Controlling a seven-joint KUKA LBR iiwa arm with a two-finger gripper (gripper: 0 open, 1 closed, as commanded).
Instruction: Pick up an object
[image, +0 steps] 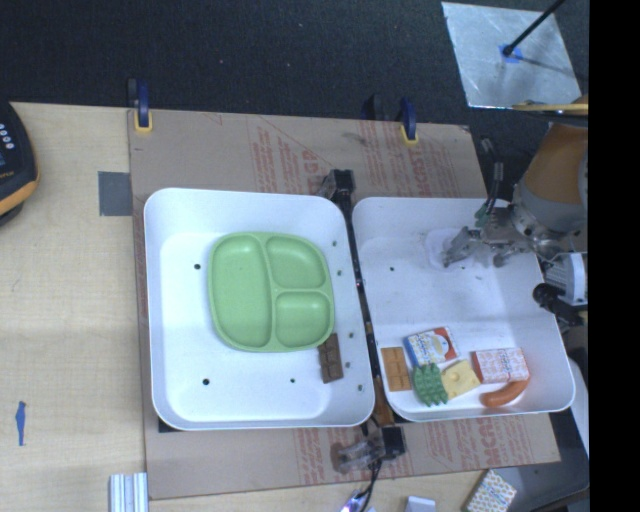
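On the wooden surface (70, 330) the left white bin (175, 395) holds a green divided plate (270, 291), lying flat near the bin's middle, and a small brown block (329, 358) just beside the plate's lower right corner, its long axis running roughly top to bottom. The right white bin (400, 250) carries a cluster of small things along its lower edge: a tan waffle-like piece (396, 368), a green toy (429, 384), a small carton with a blue and white label (431, 347), a yellow cheese-like wedge (461, 380), a red and white box (499, 364), and an orange-red sausage (503, 393) lying with its long axis nearly left to right, tilted up a little at its right end. The tool (478, 243) sits in the upper right part of this bin, well apart from the cluster, which lies below it toward the bin's near edge. Whether the tool is spread or pressed together cannot be told; nothing shows between its tips. The grey arm (550, 195) enters from the right.
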